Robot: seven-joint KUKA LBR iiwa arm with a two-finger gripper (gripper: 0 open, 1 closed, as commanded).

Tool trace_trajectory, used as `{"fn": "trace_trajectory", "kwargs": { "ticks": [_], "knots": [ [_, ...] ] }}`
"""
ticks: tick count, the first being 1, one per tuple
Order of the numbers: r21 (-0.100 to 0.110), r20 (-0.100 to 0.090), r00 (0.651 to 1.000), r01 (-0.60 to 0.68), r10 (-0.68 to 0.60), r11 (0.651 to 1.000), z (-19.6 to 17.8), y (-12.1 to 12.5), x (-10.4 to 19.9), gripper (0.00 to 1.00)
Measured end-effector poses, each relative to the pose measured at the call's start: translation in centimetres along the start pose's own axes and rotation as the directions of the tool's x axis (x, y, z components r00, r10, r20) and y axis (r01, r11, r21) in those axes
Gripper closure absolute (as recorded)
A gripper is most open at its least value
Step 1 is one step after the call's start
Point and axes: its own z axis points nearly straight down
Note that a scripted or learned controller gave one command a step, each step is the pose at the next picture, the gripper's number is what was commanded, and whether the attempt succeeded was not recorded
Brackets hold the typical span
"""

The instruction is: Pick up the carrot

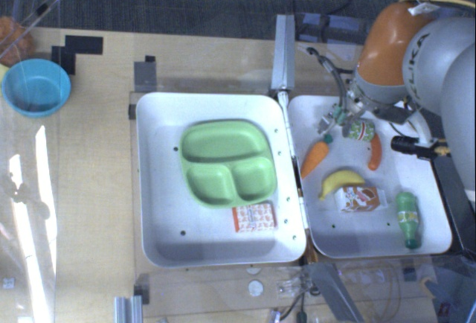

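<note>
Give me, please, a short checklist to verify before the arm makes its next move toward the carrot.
1. Carrot visible and uncovered, in the right bin by its left wall: ok.
2. Gripper already near the carrot, above its green top and to its right: ok.
3. Nothing lying on the carrot; banana sits below it, apart: ok.
4. Small can is close to the gripper and could be bumped: not ok.
5. Jaws open enough for the carrot: cannot tell.
6. Carrot lies tilted, so the jaws may need to turn to match: cannot tell.

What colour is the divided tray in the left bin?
Light green tray, seen in the camera view.
</note>
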Motion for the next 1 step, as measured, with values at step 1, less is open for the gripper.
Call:
{"fn": "trace_trajectory", "kwargs": {
  "ticks": [1],
  "knots": [
    [0.006, -0.005, 1.0, 0.0, 0.0, 1.0, 0.13, -0.14, 0.1, 0.0]
  ]
}}
